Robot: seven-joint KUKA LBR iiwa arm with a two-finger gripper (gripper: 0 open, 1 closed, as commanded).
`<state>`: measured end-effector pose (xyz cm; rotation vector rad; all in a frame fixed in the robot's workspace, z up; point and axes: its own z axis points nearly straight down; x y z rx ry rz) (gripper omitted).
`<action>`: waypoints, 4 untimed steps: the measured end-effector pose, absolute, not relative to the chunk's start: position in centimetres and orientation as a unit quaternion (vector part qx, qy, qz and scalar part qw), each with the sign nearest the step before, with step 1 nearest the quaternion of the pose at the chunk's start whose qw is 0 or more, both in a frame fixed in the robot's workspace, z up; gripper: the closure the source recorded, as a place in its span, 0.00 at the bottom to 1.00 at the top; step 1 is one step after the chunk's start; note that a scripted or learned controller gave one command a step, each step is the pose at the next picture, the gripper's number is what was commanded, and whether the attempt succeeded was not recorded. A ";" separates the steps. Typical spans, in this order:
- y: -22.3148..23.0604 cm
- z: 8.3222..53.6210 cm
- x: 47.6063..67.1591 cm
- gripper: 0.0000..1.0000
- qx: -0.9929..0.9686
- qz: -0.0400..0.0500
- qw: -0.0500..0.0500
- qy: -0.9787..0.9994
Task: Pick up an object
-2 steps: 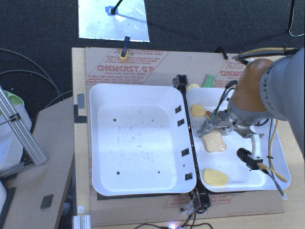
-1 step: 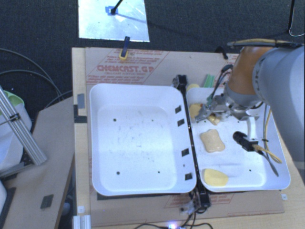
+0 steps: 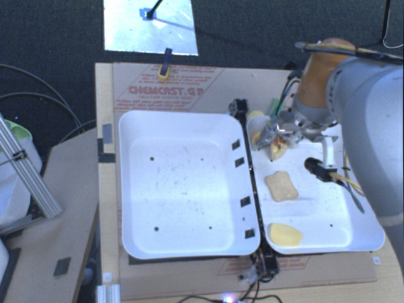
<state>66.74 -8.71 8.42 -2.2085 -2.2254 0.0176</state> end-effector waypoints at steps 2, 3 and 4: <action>-10.9 9.6 57.1 1.00 -0.707 -0.001 -0.001 -0.708; -4.0 19.0 57.7 1.00 -0.703 -0.004 -0.003 -0.711; 4.4 24.9 51.3 1.00 -0.702 -0.003 0.000 -0.712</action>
